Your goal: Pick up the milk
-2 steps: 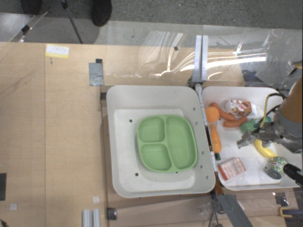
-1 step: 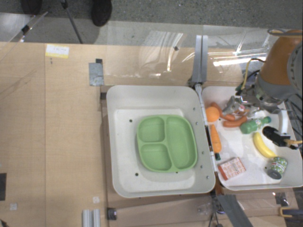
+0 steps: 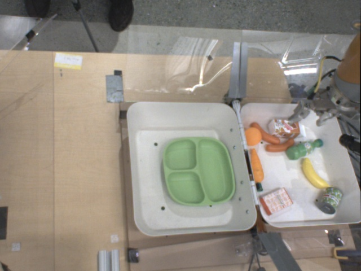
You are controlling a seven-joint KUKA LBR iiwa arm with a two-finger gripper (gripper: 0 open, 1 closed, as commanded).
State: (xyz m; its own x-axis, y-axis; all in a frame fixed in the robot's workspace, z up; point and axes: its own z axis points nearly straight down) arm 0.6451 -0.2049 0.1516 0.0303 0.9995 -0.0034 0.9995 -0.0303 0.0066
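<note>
Back edge of the right bin [image 3: 344, 222], camera view: the gripper [image 3: 311, 115] hangs low over it, fingers spread wide, nothing between them. Arm comes in from the right edge.

Milk [image 3: 282, 129]: judged to be the white pack with red print, lying near the back edge of the right bin, toward its left wall. Label too small to read, so the identification is a judgement. It rests just left of the gripper and slightly toward the front, close to the nearer finger but apart from it. Its long axis is hard to tell; it looks squat.

Neighbours: a sausage [image 3: 277, 147] touching its front side, a carrot [image 3: 254, 135] to its left, a green bottle [image 3: 300, 149] just in front and to the right.

Coming move, as a guess: a short shift left and a little forward, then straight down. The crowding on the front side could foul a finger.
</note>
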